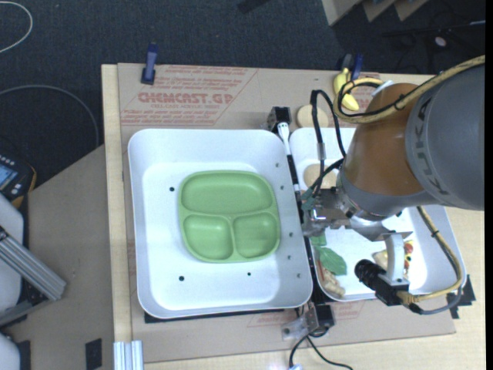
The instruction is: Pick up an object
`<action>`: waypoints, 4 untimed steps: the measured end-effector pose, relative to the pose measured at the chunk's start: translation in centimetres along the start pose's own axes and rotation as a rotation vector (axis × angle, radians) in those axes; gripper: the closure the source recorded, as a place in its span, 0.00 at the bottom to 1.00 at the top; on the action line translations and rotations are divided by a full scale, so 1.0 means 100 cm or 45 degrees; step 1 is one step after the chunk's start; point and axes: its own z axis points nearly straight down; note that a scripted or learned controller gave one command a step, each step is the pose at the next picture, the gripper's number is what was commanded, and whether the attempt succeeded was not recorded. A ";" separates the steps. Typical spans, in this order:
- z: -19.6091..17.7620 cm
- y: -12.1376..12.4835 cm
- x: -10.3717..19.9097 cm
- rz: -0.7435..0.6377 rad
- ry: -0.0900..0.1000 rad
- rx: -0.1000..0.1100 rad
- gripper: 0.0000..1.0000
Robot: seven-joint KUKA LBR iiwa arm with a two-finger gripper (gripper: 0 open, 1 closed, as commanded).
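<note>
Clutter is lying in the right bin (pixel 443 241), where the arm (pixel 400 153) is reaching down — the hand (pixel 317 216) is sitting low by the bin's inner wall. Whether the hand is apart or together cannot be told; the wrist is covering it. A green-and-tan object (pixel 332 263) is lying just below the hand, seemingly ungrasped. To pick well, the hand probably needs centring over that piece — clear of the wall. The left bin (pixel 154 276), beyond the hand, is holding a green divided plate (pixel 229 215).

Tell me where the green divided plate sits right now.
The green divided plate lies in the middle of the left white bin, on the camera view's left, across the bins' shared edge from the gripper.
</note>
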 end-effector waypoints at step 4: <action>-0.190 0.013 0.022 -0.008 0.003 -0.033 1.00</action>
